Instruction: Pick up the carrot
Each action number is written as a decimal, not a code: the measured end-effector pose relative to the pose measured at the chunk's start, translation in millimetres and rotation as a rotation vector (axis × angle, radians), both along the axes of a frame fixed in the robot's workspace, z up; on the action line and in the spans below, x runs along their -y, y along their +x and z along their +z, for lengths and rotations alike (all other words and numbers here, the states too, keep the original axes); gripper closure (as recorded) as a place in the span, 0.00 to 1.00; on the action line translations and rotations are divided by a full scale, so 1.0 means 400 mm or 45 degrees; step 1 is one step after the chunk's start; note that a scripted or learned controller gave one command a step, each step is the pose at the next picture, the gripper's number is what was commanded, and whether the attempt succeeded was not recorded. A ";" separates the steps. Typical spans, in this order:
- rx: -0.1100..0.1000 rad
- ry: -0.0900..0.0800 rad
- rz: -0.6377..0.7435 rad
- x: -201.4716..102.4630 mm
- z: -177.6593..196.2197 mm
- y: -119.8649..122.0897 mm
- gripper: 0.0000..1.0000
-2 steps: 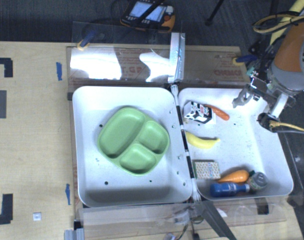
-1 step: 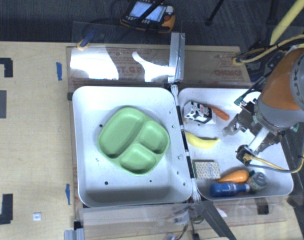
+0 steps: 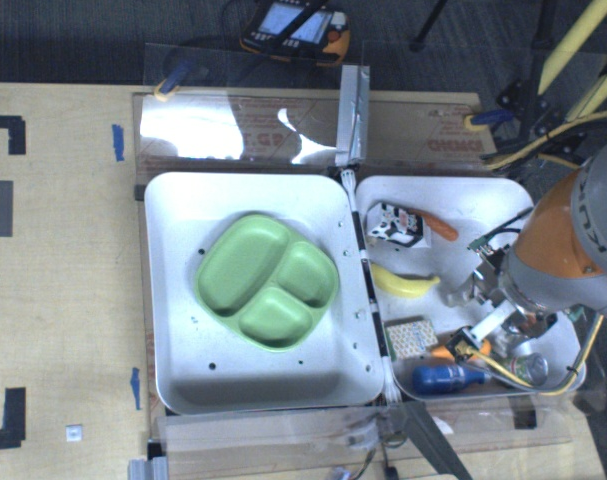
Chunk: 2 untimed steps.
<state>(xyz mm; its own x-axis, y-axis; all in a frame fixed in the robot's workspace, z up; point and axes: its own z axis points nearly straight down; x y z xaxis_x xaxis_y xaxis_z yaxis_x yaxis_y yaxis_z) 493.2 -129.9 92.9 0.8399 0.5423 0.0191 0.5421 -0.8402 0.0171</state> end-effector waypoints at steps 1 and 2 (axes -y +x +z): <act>-0.023 -0.002 0.419 -0.100 -0.016 0.124 0.00; -0.045 0.004 0.314 -0.075 -0.007 0.307 0.00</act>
